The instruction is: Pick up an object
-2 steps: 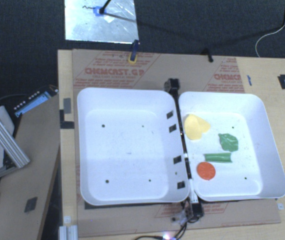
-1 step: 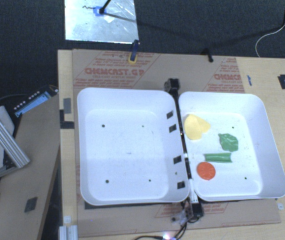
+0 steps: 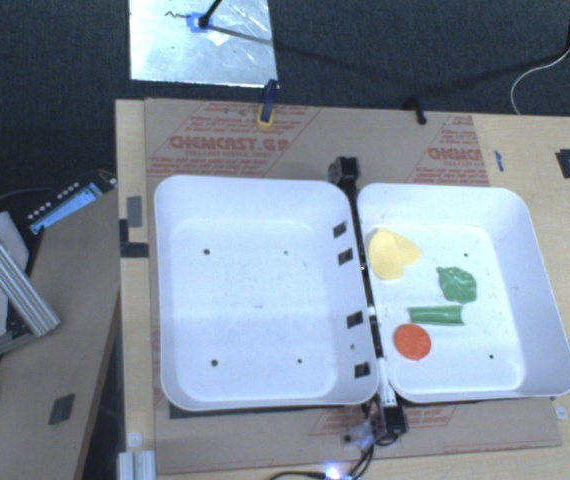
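Four small objects lie in the right bin [image 3: 530, 268]. A pale yellow rounded piece [image 3: 392, 253] sits near the bin's left wall. To its right lies a green lumpy piece [image 3: 457, 284]. Below that rests a long green piece [image 3: 435, 315], lying flat. A round orange-red piece [image 3: 412, 342] lies near the bin's front left.
The left bin [image 3: 255, 288] stands beside the right one, joined along a black hinge strip [image 3: 360, 288]. Both rest on a cardboard sheet [image 3: 225, 143] on the bench. A metal frame [image 3: 0, 268] stands at the left edge, and a shiny plate [image 3: 203, 28] lies at the back.
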{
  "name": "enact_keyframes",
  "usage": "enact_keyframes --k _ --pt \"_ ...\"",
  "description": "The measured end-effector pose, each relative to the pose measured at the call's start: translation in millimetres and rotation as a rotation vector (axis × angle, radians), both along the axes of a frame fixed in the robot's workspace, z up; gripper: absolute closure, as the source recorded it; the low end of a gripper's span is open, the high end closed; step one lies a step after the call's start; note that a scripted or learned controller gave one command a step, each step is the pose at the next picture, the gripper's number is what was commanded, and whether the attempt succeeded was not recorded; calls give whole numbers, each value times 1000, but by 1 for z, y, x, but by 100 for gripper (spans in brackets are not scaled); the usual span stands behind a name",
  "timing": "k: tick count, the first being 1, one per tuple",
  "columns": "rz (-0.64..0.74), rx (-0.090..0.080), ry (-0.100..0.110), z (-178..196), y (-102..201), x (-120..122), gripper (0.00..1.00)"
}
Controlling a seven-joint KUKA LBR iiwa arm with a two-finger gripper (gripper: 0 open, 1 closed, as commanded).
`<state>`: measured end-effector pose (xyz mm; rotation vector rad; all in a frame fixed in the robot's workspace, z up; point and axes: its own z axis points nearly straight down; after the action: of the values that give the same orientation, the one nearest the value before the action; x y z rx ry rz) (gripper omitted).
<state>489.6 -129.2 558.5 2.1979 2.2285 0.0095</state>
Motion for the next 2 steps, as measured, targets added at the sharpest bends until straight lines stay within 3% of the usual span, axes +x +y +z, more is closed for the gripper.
enact_keyframes --k 1,2 --pt "0 0 1 -1 0 0 0" --pt "4 -1 -4 11 0 0 100"
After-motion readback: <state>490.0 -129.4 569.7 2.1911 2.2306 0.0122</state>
